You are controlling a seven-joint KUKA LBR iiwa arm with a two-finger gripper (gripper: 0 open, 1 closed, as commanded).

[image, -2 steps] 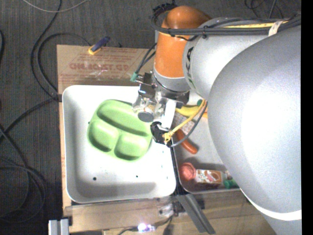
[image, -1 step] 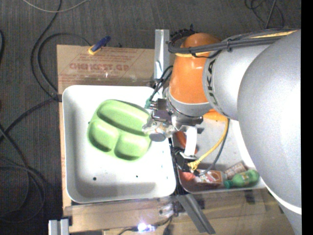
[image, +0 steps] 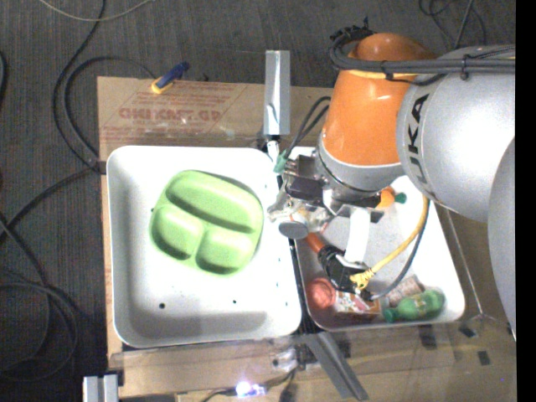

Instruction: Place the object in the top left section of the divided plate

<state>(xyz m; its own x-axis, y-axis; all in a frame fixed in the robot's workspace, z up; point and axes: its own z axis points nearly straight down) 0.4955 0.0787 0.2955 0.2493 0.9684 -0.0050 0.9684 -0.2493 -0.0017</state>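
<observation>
While the green divided plate [image: 208,222] sits in the white bin [image: 134,308] on the view's left, the gripper [image: 316,224] hangs low over the neighbouring bin [image: 440,262], tucked under the wrist. Whether it is open, or grasping anything, cannot be told. A red object [image: 322,292] and a green bottle [image: 416,306] lie along that bin's near edge.
</observation>
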